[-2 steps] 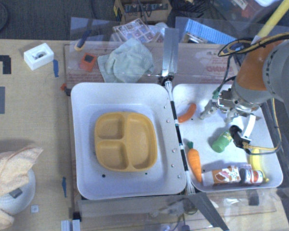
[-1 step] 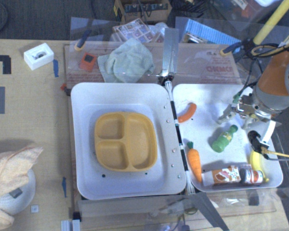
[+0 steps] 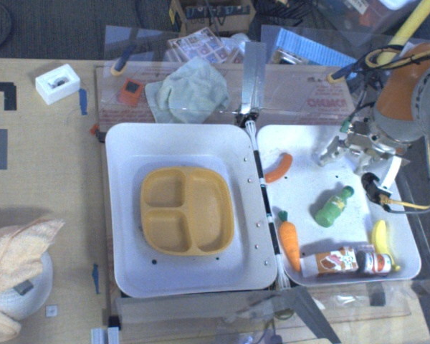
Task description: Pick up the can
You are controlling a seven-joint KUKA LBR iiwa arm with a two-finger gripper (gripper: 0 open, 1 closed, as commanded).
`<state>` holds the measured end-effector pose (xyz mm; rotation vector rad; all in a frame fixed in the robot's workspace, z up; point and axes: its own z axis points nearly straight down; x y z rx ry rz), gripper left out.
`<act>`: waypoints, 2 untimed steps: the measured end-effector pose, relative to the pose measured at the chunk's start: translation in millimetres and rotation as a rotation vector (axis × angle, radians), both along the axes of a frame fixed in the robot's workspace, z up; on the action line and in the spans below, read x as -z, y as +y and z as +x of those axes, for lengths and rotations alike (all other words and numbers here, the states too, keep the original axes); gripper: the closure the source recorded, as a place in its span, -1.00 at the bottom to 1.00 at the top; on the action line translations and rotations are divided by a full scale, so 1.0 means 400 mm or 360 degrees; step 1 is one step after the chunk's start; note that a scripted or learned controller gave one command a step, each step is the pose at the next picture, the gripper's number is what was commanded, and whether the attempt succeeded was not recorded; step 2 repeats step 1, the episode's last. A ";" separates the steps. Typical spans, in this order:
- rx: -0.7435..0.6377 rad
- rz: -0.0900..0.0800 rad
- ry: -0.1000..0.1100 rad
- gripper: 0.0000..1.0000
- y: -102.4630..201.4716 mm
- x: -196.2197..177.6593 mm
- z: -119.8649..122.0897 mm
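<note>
I count 2 shallow white bins: the left bin [image 3: 122,192] and the right bin [image 3: 408,256], touching along their inner rims. The left one holds 1 mustard-yellow plastic plate [image 3: 188,211] with 3 compartments, lying flat near the middle.

The right bin holds 5 things: 1 orange-red toy sausage [image 3: 279,167] near the upper left corner, 1 green plastic bottle [image 3: 333,206] tilted in the middle, 1 orange toy carrot with a green top [image 3: 289,242] along the left wall, 1 yellow toy banana [image 3: 380,236] by the right wall, and 1 white and orange-red labelled cylinder, which I take to be the can [image 3: 347,261]. It lies on its side along the near wall, its left end just beside the carrot's tip and its right end just below the banana. I cannot read its label.

The two-finger gripper [image 3: 347,151] hangs over the upper right part of the right bin, well apart from the can. Its jaws look spread, with nothing between them.

Behind the bins lies 1 crumpled pale green cloth [image 3: 190,92]. Red lettering on the cardboard [image 3: 301,95] there is too blurred for me to read.
</note>
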<state>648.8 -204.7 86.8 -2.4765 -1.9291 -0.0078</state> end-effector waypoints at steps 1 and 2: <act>0.0002 -0.0005 0.0000 -1.00 0.003 0.000 0.006; 0.0002 -0.0005 0.0000 -1.00 0.003 0.000 0.006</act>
